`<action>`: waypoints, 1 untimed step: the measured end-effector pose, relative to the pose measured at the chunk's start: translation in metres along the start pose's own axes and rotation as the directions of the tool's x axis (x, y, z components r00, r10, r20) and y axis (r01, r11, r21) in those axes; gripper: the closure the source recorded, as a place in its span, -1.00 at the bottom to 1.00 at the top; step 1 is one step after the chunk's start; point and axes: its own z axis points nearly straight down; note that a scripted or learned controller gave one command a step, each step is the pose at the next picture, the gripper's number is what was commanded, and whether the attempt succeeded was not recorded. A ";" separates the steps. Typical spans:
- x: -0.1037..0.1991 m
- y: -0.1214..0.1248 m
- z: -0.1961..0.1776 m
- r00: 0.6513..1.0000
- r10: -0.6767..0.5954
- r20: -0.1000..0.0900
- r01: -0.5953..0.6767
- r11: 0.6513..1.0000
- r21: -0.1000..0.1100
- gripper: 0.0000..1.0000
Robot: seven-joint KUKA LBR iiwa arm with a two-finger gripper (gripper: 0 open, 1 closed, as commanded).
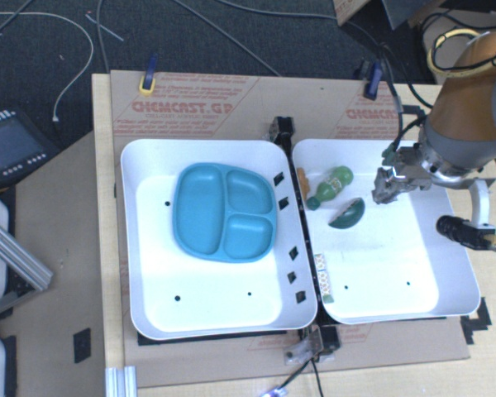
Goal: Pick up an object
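Hovering over the right bin (446, 292), I hang my gripper (386, 187) near its far edge, low above the white floor. From this slanted view I cannot tell how my jaws stand, and I see nothing held in them. I judge I am here because the loose things are gathered at this end: a green bottle (331, 184) lying on its side toward the divider, and a dark green piece (348, 214) just below it. The piece lies near me, down and to the left; the bottle sits farther left. The blue tray (224, 212) rests in the left bin (149, 288), well apart.
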 end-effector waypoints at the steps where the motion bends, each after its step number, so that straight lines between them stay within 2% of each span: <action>1: 0.049 -0.011 0.003 1.000 -0.004 -0.004 0.004 1.000 0.007 1.00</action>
